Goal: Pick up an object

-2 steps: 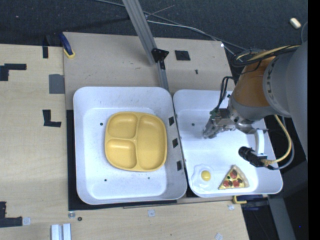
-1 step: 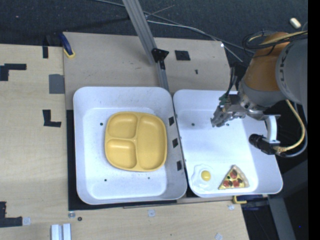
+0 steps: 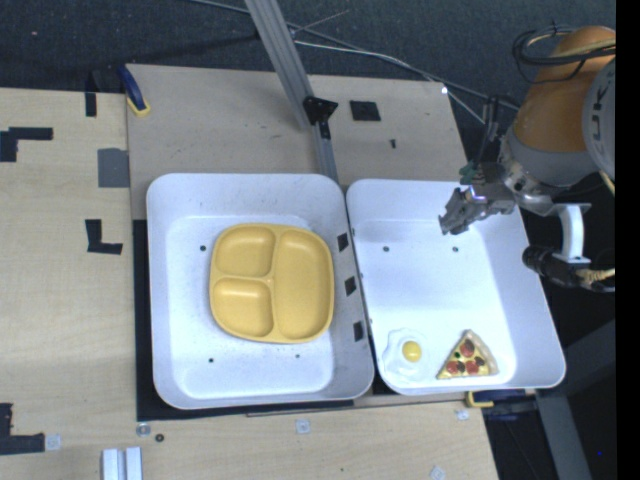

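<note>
My gripper (image 3: 456, 218) hangs over the far right part of the right bin (image 3: 440, 268), with nothing seen between its fingers. At that bin's near edge lie a toy fried egg (image 3: 406, 352) and, just to its right, a toy pizza slice (image 3: 467, 357). Both are well in front of the gripper. A yellow divided plate (image 3: 271, 281) lies in the middle of the left bin (image 3: 180, 268).
A slanted metal post (image 3: 290, 58) rises from behind the bins, near the gap between them. Cables (image 3: 400, 63) run across the dark floor at the back. The arm's orange band (image 3: 560, 98) stands at the right edge.
</note>
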You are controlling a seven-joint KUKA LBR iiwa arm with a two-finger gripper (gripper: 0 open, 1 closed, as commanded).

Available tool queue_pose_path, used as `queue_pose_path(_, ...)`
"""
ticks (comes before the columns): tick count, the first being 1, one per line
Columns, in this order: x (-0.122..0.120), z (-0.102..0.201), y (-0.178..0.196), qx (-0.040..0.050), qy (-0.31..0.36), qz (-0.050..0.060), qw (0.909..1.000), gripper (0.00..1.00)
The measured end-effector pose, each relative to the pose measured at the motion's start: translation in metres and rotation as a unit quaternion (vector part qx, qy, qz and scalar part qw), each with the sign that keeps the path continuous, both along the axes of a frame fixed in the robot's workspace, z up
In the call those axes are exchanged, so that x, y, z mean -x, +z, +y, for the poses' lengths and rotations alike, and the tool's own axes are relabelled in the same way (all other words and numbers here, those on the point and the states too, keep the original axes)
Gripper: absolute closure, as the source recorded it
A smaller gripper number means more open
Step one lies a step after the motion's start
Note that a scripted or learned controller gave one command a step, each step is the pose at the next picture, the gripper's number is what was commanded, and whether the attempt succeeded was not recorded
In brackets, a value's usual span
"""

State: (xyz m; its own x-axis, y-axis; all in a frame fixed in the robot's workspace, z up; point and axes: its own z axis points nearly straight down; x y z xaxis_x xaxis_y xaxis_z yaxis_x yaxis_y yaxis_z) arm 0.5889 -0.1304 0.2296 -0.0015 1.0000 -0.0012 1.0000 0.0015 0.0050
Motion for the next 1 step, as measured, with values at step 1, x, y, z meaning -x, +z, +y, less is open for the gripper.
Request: queue_pose_path(1,-0.0004,0.0003,0.0077,-0.0007,0.0,0.002,1.0,1.0)
